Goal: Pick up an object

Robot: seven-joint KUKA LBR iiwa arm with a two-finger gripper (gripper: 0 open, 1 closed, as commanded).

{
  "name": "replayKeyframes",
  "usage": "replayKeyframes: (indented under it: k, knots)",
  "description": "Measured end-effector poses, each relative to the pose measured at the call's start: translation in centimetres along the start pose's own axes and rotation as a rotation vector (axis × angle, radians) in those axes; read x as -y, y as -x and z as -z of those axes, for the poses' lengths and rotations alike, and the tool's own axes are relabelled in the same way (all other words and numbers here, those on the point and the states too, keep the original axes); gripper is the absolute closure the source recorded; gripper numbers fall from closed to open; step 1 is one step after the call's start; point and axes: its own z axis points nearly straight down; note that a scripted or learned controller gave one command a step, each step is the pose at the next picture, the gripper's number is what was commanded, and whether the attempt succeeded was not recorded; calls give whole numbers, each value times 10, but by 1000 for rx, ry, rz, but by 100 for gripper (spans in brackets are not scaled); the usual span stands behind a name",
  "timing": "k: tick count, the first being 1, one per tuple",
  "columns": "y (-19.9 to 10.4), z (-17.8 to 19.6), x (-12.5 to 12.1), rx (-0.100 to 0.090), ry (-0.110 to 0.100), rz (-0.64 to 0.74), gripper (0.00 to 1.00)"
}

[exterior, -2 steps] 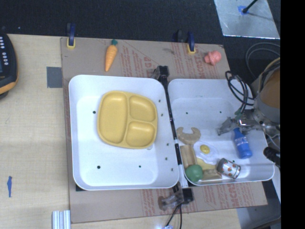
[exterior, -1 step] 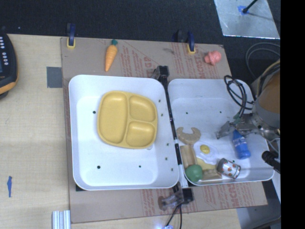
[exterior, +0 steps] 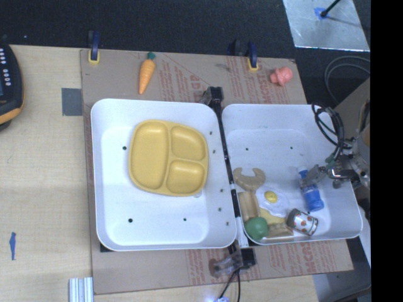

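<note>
I see the gripper point(exterior: 317, 176) over the right bin point(exterior: 286, 128) touching a blue bottle point(exterior: 312, 197); finger state unclear.

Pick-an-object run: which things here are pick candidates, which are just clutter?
In play, right white bin:
- blue plastic bottle
- green ball
- tan wooden wrench
- toy fried egg
- small silver can
- gripper

Lying about:
- yellow divided plate, left bin
- toy carrot
- pink lump
</note>
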Motion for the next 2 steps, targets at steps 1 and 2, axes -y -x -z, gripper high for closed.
replayKeyframes:
  k: [1, 2]
  knots:
    - [-37, -57, -10, -3, -2, 9, 0]
    - [-8, -9, -77, -18, -4, 11, 0]
